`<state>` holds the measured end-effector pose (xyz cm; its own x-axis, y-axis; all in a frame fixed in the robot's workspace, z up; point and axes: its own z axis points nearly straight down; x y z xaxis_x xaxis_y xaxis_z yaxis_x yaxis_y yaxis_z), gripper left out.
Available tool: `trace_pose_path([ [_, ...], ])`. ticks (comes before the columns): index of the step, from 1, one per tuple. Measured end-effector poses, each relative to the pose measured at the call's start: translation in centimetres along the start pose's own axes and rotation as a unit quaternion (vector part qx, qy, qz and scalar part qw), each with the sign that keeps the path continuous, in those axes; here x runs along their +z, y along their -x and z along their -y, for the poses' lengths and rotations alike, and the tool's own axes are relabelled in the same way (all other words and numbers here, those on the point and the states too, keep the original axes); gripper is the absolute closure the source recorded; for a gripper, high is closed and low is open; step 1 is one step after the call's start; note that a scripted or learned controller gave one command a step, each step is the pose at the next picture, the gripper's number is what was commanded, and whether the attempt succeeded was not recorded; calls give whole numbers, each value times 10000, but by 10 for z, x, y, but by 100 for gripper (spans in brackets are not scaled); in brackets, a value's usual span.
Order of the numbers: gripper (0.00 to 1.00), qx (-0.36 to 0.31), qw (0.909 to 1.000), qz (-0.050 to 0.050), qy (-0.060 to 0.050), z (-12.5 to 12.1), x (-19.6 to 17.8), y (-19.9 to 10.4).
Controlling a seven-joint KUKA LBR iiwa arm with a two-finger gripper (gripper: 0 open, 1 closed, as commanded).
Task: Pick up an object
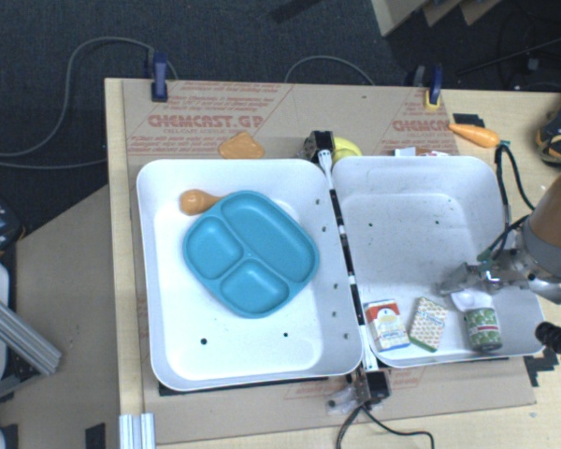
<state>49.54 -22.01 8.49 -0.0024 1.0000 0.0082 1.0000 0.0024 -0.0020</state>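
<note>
Arm (552, 241) reaches in from the right, low over the right bin (402, 204). Its gripper (481, 283) hangs just above a green can (482, 327); whether it is open or holding anything, I cannot tell.

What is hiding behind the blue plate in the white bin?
An orange-tan toy, perhaps a chicken drumstick, pokes out past the far left edge of the blue divided plate. They seem to touch. The plate hides the bin floor beneath it, so anything under there cannot be seen.
</note>
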Motion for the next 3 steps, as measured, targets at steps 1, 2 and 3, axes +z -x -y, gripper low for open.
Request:
trace_pose_path([
  [1,100,-2,10000,12,13,-2,-10,0],
  [2,100,-32,10000,41,44,-69,-17,-60],
  [3,100,-26,10000,41,36,-125,-5,-118],
])
